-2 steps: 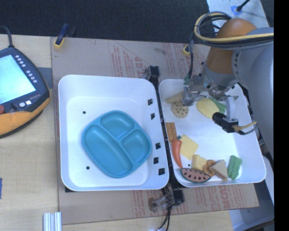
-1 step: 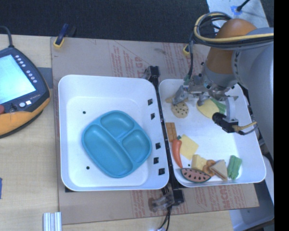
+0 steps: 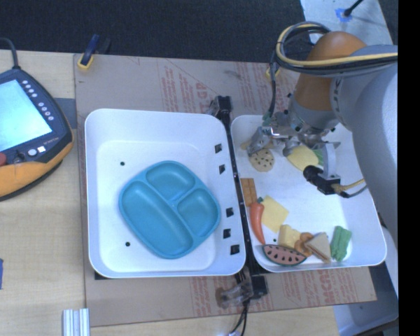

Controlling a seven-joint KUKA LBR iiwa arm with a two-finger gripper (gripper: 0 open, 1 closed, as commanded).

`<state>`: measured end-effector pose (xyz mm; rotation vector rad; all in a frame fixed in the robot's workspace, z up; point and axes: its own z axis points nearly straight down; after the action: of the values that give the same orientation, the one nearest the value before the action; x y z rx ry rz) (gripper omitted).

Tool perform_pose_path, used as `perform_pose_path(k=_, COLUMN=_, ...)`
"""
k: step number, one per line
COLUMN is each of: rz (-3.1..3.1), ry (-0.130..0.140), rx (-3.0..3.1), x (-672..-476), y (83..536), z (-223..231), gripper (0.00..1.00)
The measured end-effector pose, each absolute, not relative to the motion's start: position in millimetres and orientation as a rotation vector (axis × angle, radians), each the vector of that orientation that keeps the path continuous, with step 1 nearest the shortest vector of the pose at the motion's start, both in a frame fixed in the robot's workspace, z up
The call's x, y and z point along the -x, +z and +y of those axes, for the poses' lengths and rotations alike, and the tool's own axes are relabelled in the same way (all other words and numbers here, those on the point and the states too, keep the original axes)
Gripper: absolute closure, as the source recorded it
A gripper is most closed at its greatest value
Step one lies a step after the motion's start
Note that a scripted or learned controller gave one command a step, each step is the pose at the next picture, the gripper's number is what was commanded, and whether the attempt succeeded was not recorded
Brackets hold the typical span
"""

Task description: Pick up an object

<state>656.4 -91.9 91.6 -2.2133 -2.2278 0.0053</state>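
The right bin (image 3: pixel 367 208) holds several toy foods. A chocolate-chip cookie (image 3: pixel 262 161) and a yellow piece (image 3: pixel 301 157) lie near its far end. An orange carrot (image 3: pixel 256 217) and a yellow cheese wedge (image 3: pixel 274 212) sit in the middle. A watermelon slice (image 3: pixel 283 255), a sandwich piece (image 3: pixel 316 244) and a green piece (image 3: pixel 341 242) line the near wall. My gripper (image 3: pixel 274 136) hangs low over the bin's far left corner, just above the cookie, with a small tan piece (image 3: pixel 257 144) at its left side. The wrist hides the bin's far right corner.
The left bin (image 3: pixel 98 187) holds a blue divided plate (image 3: pixel 169 207). Black clips (image 3: pixel 227 187) run along the seam between the bins. A teach pendant (image 3: pixel 17 135) lies at the far left of the bench. The arm's grey body (image 3: pixel 374 117) covers the right side.
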Motion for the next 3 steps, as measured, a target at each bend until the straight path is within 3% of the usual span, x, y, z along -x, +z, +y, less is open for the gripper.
perform_pose_path(k=1, rz=-2.231, ry=0.005, rx=2.211, x=-657.5, y=106.0, z=-93.0, gripper=1.0)
perform_pose_path(k=2, rz=-2.233, ry=0.005, rx=2.21, x=-657.7, y=105.9, z=-92.8, gripper=0.0)
perform_pose_path(k=3, rz=-2.237, ry=-0.011, rx=2.212, x=-658.5, y=199.0, z=-18.4, gripper=0.0)
